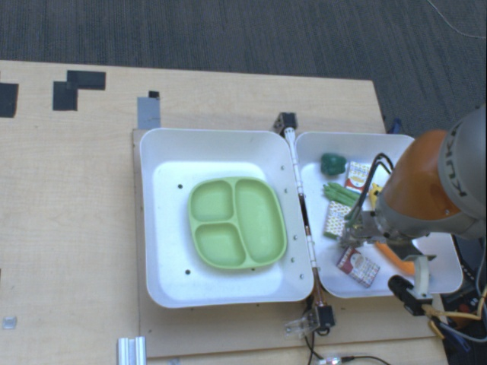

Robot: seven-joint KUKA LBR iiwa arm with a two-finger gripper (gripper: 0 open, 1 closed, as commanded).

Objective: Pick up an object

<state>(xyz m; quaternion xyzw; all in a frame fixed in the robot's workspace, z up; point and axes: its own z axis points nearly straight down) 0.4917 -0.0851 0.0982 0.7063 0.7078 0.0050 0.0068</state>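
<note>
Gripper (354, 234) sits low in the right bin (449, 280), lower right of the frame, among a cluster of small items; whether it is parted or closed cannot be told, since the wrist hides it from above. Packet (359, 265), red and white, lies just below the gripper, close to it or touching; contact cannot be made out. Patterned card (335, 219) lies just left of the gripper, and green sticks (340, 194) lie just above that. Dark green lump (332, 163) rests near the bin's upper edge, well apart from the gripper, with a yellow and red packet (358, 175) beside it on the right. Orange piece (397, 258) shows at lower right of the gripper, partly under the arm. Arm (434, 185) enters from the right edge, orange band over the bin's middle, wrist pointing down and left. Left bin (163, 226), centre of the frame, holds a pale green divided tray (237, 223) with three compartments, lying flat near the bin's middle.
</note>
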